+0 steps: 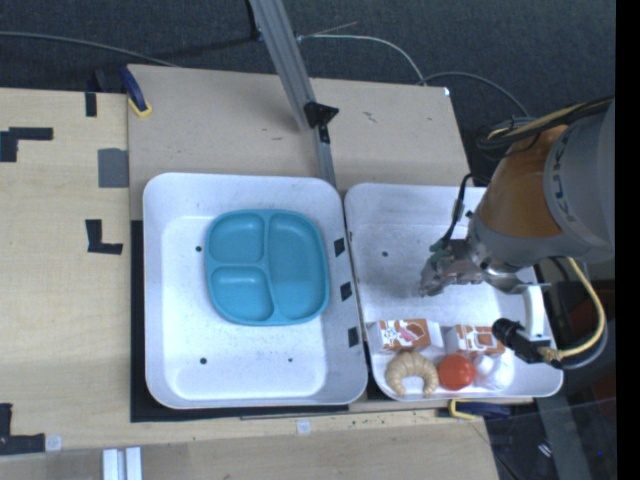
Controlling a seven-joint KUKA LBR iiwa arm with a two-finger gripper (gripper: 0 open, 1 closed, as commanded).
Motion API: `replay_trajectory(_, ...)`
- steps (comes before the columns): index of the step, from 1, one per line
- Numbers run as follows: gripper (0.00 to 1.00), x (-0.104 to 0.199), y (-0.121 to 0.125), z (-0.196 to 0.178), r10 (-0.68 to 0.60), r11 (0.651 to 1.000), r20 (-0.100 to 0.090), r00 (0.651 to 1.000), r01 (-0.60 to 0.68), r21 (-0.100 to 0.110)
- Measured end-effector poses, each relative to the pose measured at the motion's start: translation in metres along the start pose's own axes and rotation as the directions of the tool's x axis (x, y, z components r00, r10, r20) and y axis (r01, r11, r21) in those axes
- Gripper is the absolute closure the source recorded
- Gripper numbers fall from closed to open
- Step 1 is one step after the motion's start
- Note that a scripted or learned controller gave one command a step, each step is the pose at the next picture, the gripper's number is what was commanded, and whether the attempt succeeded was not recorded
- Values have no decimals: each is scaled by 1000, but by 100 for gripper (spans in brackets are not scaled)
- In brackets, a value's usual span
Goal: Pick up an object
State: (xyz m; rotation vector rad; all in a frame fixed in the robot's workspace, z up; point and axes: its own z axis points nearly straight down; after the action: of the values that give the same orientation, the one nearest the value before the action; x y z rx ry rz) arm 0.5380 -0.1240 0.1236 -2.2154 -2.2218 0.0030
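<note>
Two shallow white bins are set side by side on the bench: the left bin (175, 298) carries a blue divided plate (267, 266), and the right bin (400, 223) carries a cluster of small items along its near edge. In that cluster a croissant (412, 371) is seen beside a red tomato (457, 371), with a printed packet (404, 335) just behind the croissant and a second packet (479, 340) behind the tomato. The gripper (436, 272) is positioned over the bare middle of the right bin, apart from the cluster, which lies nearer the camera than it. Nothing is seen between its tips, and whether it is released or clenched cannot be told from this view. The arm (545, 193) is extended in from the right.
</note>
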Motion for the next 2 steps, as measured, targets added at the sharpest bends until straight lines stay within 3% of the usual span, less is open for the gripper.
replay_trajectory(1, 100, -1, 3, -63, 1, 1000, 3, 1000, -1, -9)
replay_trajectory(2, 100, 0, 4, -87, 1, 1000, 2, 1000, -1, -6)
